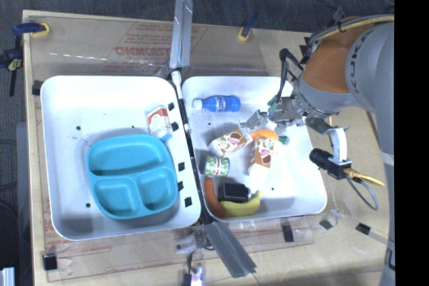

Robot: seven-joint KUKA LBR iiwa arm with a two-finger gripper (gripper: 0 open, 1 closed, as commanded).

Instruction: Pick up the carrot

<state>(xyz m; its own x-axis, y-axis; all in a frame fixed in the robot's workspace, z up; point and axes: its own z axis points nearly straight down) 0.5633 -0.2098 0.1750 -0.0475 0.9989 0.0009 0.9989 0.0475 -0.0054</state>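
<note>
1. Gripper (258, 120) low in right bin (301, 194), fingers' state can't tell, nothing seen btwn them.
2. Just beside: carton (261, 149), cup (228, 143).
3. Carrot (210, 192) at bin's front-left, well apart, by banana (241, 206).

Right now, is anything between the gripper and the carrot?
Yes. From the gripper, a patterned cup and a green can lie on the line to the carrot; a black object lies beside it.
</note>
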